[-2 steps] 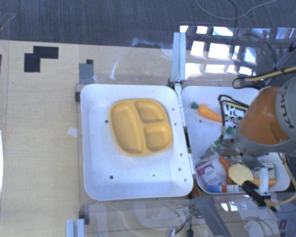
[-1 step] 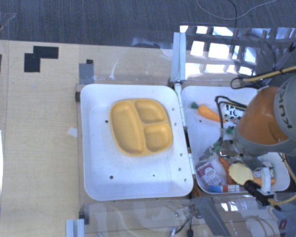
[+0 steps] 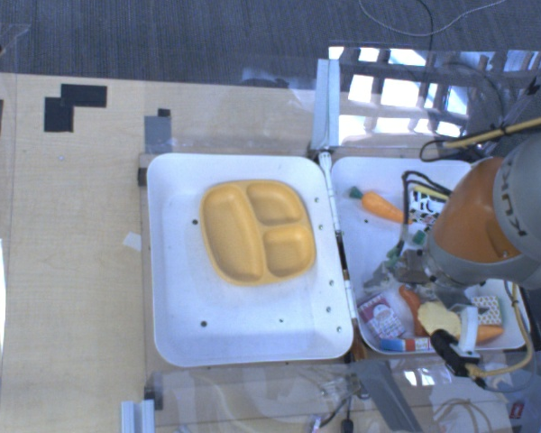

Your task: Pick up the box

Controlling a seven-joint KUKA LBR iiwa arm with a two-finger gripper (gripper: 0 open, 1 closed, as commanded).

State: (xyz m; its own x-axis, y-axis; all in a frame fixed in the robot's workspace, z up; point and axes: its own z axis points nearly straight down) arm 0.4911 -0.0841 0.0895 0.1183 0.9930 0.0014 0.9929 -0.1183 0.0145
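Note:
In the right bin (image 3: pixel 347 177), a white box with black print (image 3: pixel 424 202) lies near the far side, its right part hidden under the arm's orange band (image 3: pixel 473 224). A small red and white packet (image 3: pixel 379 312) lies near the bin's front left corner. My gripper (image 3: pixel 404 267) hangs low over the middle of this bin, between the printed box and the packet, and the wrist hides most of it. I see nothing clearly held in it.
An orange carrot (image 3: pixel 381 207) lies left of the printed box. A yellow item (image 3: pixel 438 317), an orange piece (image 3: pixel 489 334) and a white dotted item (image 3: pixel 488 309) crowd the bin's front. The left bin (image 3: pixel 176 323) holds a yellow divided plate (image 3: pixel 257 230).

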